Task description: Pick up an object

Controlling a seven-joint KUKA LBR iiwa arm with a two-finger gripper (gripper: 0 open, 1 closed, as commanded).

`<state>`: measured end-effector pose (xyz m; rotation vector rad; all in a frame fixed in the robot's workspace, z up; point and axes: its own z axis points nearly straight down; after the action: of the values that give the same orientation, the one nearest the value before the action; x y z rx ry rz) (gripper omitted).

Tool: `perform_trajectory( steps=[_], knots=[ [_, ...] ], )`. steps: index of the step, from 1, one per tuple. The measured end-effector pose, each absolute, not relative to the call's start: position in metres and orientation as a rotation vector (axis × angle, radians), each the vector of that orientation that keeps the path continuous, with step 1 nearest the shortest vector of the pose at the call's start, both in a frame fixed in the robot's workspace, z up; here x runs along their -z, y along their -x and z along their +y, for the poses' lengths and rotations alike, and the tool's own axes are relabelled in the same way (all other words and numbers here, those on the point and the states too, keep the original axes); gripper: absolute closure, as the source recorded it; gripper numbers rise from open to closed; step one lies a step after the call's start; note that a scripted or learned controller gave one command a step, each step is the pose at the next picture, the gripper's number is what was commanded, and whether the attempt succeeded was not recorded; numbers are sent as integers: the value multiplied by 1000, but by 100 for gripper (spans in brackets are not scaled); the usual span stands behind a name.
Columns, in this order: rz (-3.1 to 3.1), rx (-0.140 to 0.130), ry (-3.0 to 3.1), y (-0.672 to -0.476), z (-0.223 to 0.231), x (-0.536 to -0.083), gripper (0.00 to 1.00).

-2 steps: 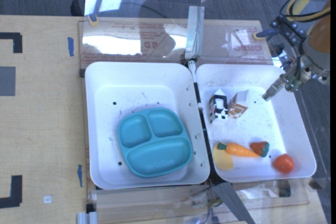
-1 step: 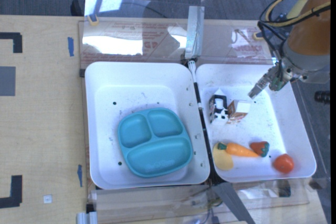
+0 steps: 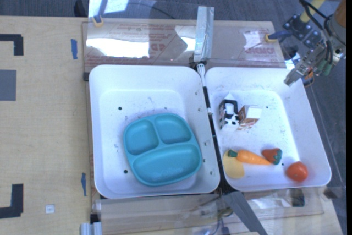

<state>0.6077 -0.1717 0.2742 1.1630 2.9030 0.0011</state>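
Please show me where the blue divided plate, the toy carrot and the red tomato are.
blue divided plate [image 3: 162, 149]: camera view, on its large lower compartment.
toy carrot [image 3: 252, 157]: camera view, on the middle of its orange body.
red tomato [image 3: 297, 171]: camera view, on its centre.

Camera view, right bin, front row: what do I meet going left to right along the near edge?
Yellow piece → carrot → strawberry → tomato. The gripper sits apart, above the bin's far right corner.
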Motion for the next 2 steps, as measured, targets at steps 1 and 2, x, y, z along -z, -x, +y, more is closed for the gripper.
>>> perform_trajectory(
  steps=[1,2],
  knots=[
    [2864,0,-1265,-596,-210,-309,100],
    [2848,-2,-1327,-600,-152,-253,100]
  ],
)
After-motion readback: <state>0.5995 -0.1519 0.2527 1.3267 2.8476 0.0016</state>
